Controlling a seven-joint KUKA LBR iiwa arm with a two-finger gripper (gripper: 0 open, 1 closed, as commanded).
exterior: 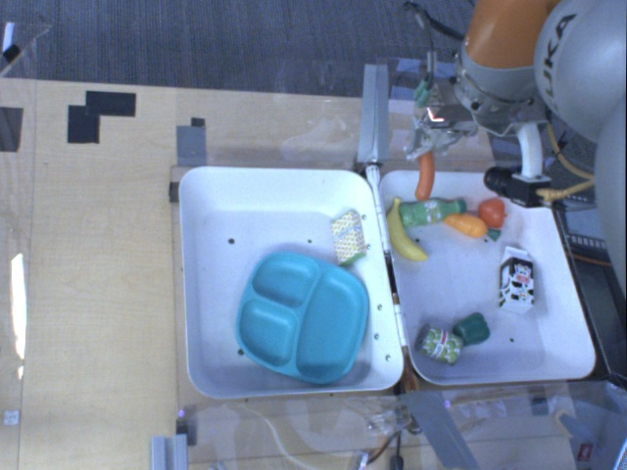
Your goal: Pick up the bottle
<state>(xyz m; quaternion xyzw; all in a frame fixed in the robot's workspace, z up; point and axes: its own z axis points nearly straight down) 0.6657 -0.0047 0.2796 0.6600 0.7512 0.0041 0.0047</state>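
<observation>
A green bottle (432,211) lies on its side near the back of the right bin (549,360), between a yellow banana (403,235) and an orange carrot (465,225). My gripper (427,151) hangs above the bin's rear wall, just behind the bottle. Its fingers are shut on the top end of an orange-red sausage (424,178), which hangs upright below them. The sausage's lower end is just above the bottle's left part.
The right bin also holds a red tomato (493,211), a black-and-white carton (516,283) and a green jar (452,340) lying on its side near the front. In the left bin (211,262) are a blue divided plate (303,316) and a small patterned packet (348,235).
</observation>
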